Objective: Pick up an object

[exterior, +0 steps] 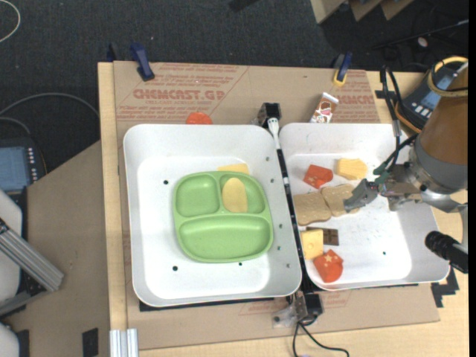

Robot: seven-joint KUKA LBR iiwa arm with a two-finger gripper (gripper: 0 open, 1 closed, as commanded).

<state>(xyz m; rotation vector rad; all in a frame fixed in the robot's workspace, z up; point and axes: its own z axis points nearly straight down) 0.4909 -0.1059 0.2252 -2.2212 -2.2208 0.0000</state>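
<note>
red block (pixel 318 175): right bin, upper left
yellow block (pixel 351 169): just beside it
tan slices (pixel 321 204): flat, centre-left
strawberry (pixel 329 265): lower corner

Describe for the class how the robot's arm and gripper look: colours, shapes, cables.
The arm enters from the right as a thick rounded body with an orange-brown band above a grey wrist section. Black cables loop along its side. The gripper is small, dark grey and metallic, with a bit of green wiring near its base.
</note>
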